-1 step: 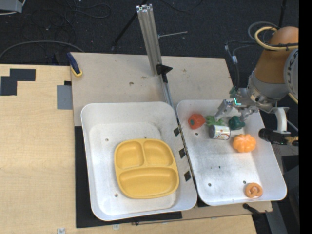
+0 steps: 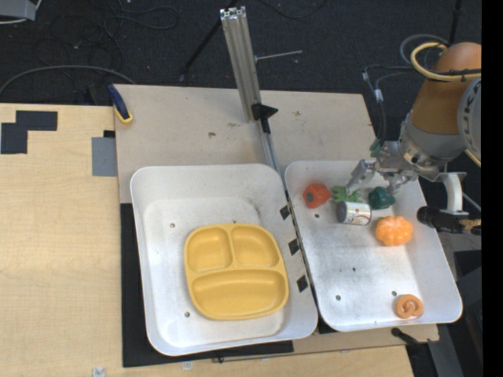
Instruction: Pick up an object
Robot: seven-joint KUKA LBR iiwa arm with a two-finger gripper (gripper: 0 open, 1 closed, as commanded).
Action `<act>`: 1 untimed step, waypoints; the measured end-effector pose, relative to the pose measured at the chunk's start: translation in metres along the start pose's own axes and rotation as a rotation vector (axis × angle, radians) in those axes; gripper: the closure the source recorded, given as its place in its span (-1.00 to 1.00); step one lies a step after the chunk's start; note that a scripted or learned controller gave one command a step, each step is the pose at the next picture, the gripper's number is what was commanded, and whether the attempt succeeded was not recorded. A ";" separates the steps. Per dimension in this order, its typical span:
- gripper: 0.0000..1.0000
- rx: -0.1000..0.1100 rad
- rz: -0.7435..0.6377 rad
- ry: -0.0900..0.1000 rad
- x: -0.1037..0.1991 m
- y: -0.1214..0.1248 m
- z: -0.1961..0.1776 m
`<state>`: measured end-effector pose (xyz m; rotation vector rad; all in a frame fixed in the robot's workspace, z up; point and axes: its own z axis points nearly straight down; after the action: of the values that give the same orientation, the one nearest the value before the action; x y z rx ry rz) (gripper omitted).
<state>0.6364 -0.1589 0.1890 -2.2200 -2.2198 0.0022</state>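
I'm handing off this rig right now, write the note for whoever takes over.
Gripper: low over the far end of the right bin, fingers spread open around the cluster there; nothing is seen held between them.
Right bin: red-orange toy, small white can lying on its side, teal piece by the fingers, orange pumpkin, and a small ring-shaped pastry in the near corner.
Left bin: yellow divided plate.
Done: the arm is positioned at the cluster.
Left: close on one object and lift it; nothing is picked yet.
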 end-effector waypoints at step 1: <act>-1.00 0.004 0.000 0.000 -0.004 0.002 0.045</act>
<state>0.6380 -0.1632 0.1442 -2.2186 -2.2178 0.0064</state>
